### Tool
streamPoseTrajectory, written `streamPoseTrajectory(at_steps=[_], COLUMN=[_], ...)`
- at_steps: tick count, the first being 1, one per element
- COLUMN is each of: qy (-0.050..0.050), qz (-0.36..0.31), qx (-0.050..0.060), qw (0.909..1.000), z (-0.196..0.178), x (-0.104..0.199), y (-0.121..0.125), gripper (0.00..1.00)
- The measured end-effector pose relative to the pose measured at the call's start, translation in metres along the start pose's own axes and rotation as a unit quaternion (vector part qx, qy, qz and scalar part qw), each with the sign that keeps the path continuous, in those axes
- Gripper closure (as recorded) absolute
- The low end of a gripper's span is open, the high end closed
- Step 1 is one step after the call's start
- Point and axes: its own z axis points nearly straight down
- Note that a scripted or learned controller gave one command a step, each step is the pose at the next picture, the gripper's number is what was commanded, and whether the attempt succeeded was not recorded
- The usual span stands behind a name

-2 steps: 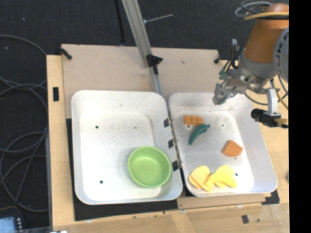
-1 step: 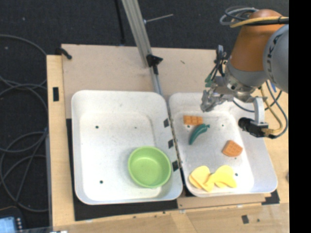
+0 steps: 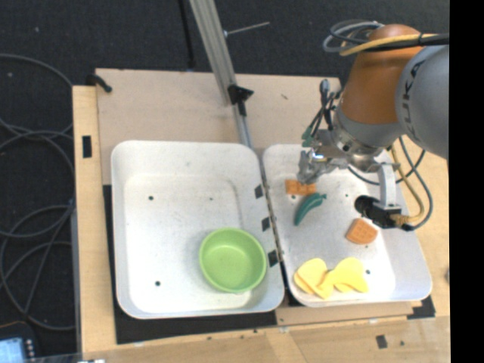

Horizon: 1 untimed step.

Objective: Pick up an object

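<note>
gripper (image 3: 310, 166): low over the far left corner of the right bin (image 3: 408, 257), right above the orange piece (image 3: 299, 188); wide, narrow or holding something cannot be told from this slant
orange piece: on the bin floor close to the left wall, seemingly touching the gripper's tip; the likely target
teal piece (image 3: 308, 207): just near of the orange piece, almost touching it
wedge (image 3: 361, 231): orange, further right, apart from the others
yellow pieces (image 3: 330, 277): a heap at the near edge, well apart from the gripper
bowl (image 3: 232, 259): green, in the near right corner of the left bin (image 3: 151, 172); not involved
step: judged to be the reach down onto the orange piece; nothing is seen lifted yet
risk one: the piece is small and low, so a close could slide over it and come up bare
risk two: the teal piece lies so near that it may be nudged away or pinched along
risk three: the bin wall is close; an off-centre descent could shove the piece against it or catch the rim
</note>
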Motion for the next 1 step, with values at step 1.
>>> streamPoseTrajectory(at_steps=[1], qy=[0.001], qz=[-0.001], qx=[0.000], qw=[1.0000], z=[-0.0060], x=[0.0591], y=[-0.0151], gripper=[1.00])
